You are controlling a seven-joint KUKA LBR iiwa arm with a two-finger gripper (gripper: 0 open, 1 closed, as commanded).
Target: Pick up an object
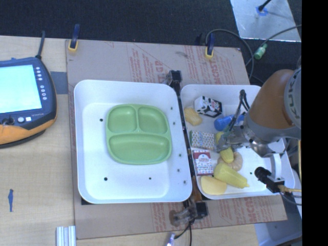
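Glossy white plastic bins point(87, 137), matt green plate point(138, 134) — perhaps plastic, brown cardboard sheet point(128, 60)

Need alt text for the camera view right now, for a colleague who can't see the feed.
Overhead slanted view: the grey and orange arm reaches from the right, its tool low over yellow toy food, small printed packets and a blue piece in the right white bin. The left white bin holds a green divided plate; a handheld control pendant lies at far left.
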